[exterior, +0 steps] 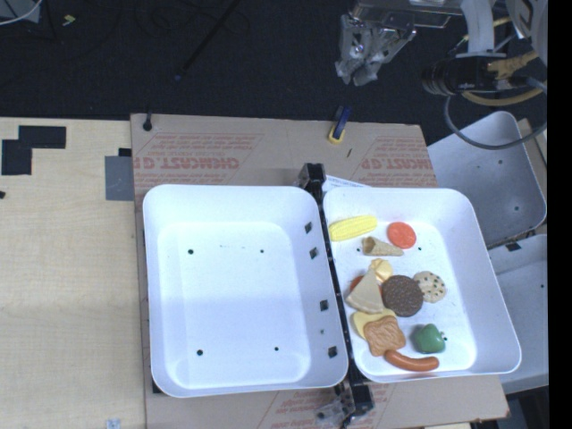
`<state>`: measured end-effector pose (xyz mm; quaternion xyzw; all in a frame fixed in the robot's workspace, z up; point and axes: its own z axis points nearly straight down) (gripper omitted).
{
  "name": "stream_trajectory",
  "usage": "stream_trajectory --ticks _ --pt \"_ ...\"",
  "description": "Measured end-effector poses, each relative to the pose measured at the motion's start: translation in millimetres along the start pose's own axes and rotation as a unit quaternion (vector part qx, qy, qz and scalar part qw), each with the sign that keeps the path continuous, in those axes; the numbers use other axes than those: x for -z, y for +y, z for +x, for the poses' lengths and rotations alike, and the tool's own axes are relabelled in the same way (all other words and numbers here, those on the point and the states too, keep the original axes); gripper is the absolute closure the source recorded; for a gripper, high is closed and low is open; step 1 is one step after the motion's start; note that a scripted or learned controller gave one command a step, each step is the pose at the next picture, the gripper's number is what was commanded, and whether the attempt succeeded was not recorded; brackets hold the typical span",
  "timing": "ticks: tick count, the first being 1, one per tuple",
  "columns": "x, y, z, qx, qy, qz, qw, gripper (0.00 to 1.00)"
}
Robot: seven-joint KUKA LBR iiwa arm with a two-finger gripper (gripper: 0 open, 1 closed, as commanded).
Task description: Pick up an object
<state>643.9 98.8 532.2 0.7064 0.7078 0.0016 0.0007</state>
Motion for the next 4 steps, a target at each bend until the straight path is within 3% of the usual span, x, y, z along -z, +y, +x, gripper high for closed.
stream_trajectory --ticks 1,2,3,4 --pt "-128.9 -40.3 19.7 0.000 -0.002 0.011 0.9999 1.00" --pt "14.6 -61.4 93.0 0.003 0.003 -0.004 1.0000 1.00" --pt "-155.5 -131.6 119.7 0.001 -0.004 0.013 0.9999 1.00" --pt "-96.7 -116.0 146.0 -0.001 0.000 0.001 1.0000 1.00"
